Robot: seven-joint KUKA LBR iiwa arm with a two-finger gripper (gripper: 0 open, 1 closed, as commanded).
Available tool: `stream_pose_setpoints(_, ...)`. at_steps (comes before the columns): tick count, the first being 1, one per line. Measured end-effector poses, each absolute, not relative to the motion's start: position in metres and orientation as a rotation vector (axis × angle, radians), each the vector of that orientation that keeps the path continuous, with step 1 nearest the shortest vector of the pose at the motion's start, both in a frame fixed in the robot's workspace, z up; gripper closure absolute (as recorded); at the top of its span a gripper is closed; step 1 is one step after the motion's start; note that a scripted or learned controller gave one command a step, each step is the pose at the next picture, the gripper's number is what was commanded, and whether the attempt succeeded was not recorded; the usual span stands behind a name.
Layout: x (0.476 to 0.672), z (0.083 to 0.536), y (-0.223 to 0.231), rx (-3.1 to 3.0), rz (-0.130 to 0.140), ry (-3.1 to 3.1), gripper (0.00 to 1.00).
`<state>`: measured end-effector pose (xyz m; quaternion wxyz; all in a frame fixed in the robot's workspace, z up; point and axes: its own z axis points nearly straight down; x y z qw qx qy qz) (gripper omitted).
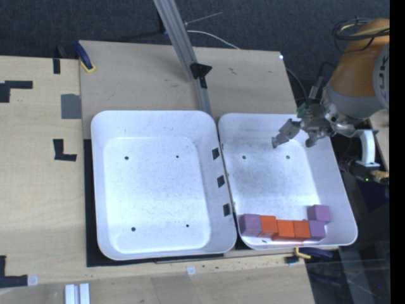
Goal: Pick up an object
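Several blocks [286,226] at bin's near edge, hand [295,137] well apart.

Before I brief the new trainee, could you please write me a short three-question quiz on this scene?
1. True or false: the gripper is open above the right bin.
2. Where in that bin do the blocks lie? A) far edge B) near edge C) centre
3. Fill in: the blocks are orange and ____.

Key: 1 true; 2 B; 3 purple.
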<state>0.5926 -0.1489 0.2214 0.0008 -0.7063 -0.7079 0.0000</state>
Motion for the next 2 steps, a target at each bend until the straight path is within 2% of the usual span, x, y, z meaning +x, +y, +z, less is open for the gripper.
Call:
stream_pose_setpoints(1,0.608,0.191,-0.171,-2.221,0.005,-2.221,0.0)
stream_pose_setpoints(2,0.617,0.18,-0.19,-2.223,0.004,-2.221,0.0)
